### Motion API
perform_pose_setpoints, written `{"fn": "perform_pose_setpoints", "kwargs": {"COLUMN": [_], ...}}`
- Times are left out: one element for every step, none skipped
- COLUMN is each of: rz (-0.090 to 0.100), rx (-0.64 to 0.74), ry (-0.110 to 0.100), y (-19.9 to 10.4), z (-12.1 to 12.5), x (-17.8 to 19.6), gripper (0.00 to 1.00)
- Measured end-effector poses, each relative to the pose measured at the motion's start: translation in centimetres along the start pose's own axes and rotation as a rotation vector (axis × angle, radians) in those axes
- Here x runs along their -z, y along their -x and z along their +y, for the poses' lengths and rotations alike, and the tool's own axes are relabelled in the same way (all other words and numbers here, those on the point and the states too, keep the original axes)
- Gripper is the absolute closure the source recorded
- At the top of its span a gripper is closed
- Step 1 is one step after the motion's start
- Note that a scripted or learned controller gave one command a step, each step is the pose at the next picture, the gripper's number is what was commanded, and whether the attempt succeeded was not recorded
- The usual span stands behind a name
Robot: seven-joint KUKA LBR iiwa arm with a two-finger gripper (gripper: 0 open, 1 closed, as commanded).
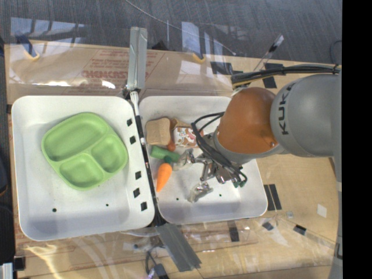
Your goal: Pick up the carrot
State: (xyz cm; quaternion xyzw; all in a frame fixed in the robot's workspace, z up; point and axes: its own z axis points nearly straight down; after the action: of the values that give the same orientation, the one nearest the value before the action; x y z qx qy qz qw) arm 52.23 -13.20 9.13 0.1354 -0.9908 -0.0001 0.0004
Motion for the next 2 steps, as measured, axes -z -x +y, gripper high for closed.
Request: {"fn": "perform_pose_setpoints", "kwargs": {"rz": [-0.002,-0.011], "rx": [0.009,-0.102], "ry": [0.000,-0.004], "y": [0.3,1.2], "z": [0.2,6.9], "x": [1.1,12.6], "gripper": [1.00,1.00]}}
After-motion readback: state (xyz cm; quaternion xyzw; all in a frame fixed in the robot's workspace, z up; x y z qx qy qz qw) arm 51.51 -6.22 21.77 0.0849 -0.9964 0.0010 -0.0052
